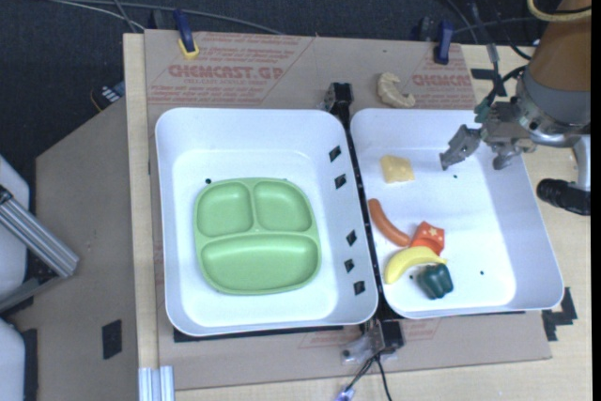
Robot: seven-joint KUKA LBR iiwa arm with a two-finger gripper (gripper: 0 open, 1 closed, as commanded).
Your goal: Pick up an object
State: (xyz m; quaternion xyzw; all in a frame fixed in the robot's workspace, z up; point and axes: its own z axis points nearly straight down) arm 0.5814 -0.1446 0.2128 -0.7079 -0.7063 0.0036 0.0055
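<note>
In the right bin (512, 230) lie a pale yellow cheese-like chunk (397, 169), an orange sausage (388, 220), a red piece (428, 236), a yellow banana (408, 262) and a dark green pepper (434, 280). My gripper (480, 150) hangs over the bin's upper right part, well right of the yellow chunk. Its two dark fingers are spread apart with nothing between them.
The left bin (178, 202) holds a green divided plate (257, 234). A beige object (395, 90) lies on the cardboard behind the bins. Blue clamps (187, 39) sit at the bench's back edge, and black clips line the seam between the bins.
</note>
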